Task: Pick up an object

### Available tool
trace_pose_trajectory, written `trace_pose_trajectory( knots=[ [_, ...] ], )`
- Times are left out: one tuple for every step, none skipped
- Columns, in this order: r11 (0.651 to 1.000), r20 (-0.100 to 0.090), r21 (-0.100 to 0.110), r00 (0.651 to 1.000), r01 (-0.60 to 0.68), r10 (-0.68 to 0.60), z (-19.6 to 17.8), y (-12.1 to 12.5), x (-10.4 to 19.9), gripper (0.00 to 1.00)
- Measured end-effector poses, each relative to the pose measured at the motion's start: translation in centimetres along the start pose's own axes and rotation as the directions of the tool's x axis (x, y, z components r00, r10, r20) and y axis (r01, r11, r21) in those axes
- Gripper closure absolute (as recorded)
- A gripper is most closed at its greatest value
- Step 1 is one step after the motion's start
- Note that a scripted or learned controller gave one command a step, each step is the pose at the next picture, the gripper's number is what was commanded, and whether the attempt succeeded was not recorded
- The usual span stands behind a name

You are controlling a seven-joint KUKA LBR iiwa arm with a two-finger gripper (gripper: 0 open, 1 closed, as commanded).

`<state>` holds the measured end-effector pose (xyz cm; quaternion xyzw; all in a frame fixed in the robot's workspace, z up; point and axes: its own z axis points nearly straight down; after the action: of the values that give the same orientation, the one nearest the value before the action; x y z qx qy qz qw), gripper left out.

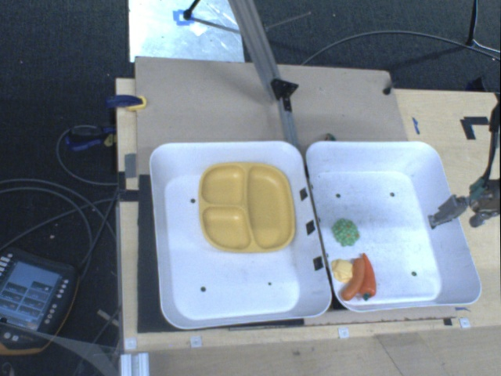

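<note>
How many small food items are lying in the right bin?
3, all near the right bin's front left corner: a green broccoli piece, below it a small yellow piece, and an orange-red carrot touching the yellow piece. Nothing seems hidden.

At the three o'clock edge of the view, the gripper (452, 210) reaches in from the right. One grey finger (448, 211) points toward nine o'clock, slanting slightly down to its tip. Behind it, toward three o'clock, sits the darker wrist block (487, 204), with a thin dark cable (494, 143) rising toward twelve o'clock from it.
</note>
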<state>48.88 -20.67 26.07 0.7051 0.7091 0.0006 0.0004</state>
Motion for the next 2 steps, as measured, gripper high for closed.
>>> trace_pose_trajectory(
  knots=[
    [1.0, 0.0, -0.001, 1.0, -0.002, 0.002, 0.0, 0.0, 0.0, 0.0],
    [1.0, 0.0, 0.004, 1.0, -0.005, 0.005, 5.3, 0.2, -1.0, 0.0]
  ],
)
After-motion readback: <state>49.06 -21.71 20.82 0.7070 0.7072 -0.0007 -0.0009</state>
